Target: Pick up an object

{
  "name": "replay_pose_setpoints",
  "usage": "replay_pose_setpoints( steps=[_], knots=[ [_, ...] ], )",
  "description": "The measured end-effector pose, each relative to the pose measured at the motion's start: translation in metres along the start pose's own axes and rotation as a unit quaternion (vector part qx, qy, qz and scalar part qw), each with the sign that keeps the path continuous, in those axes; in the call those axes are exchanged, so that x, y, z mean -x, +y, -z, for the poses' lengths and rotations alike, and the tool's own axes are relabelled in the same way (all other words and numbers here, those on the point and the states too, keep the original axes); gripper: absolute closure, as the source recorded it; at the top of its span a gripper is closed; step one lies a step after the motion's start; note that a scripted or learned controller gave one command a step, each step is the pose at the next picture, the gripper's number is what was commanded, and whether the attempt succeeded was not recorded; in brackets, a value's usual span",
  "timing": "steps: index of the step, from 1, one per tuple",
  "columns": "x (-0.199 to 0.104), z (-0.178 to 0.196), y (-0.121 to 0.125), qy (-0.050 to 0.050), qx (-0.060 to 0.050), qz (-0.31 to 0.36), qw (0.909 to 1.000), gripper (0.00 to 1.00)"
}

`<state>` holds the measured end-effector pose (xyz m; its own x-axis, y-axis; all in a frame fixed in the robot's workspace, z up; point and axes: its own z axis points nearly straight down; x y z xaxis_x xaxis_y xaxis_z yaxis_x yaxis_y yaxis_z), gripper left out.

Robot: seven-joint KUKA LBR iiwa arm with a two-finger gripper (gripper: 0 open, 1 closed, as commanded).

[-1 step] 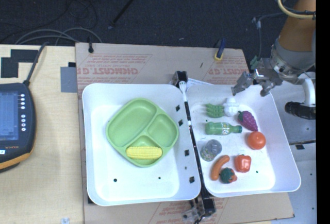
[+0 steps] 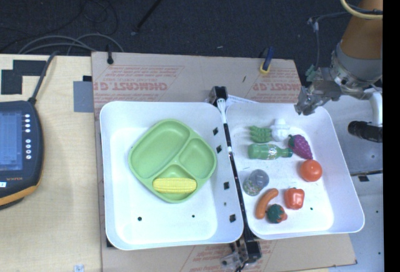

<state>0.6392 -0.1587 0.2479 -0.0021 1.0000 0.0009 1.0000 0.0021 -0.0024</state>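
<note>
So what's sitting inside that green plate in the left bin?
One yellow corn cob lies in the green plate's near compartment. The other two compartments show bare green plastic. Whatever might be under the cob or beneath the plate itself is covered and can't be seen.

Red block lettering on the cardboard sheet (image 2: 187,80) beneath the bins, well to the left of my gripper (image 2: 306,105) in the camera view, runs upside down and appears to read "CHEMCAST G.P." (image 2: 134,84). A second run of the same red print (image 2: 270,86) lies just left of me on the same sheet, with only the letters "G.P" legible. More red print (image 2: 212,258) shows on the sheet's near edge, far below and left of me, too broken to read. The pendant screen (image 2: 12,139), farthest left from me, is lit, but its contents are too small to read.
</note>
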Motion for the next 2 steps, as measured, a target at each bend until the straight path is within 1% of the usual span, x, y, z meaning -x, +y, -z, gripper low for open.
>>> replay_pose_setpoints(
  steps=[1,2],
  knots=[
    [-0.098,0.142,0.003,0.000,0.008,0.004,1.0000,1.00],
    [-0.045,0.262,-0.071,-0.002,0.007,-0.003,1.0000,1.00]
  ],
)
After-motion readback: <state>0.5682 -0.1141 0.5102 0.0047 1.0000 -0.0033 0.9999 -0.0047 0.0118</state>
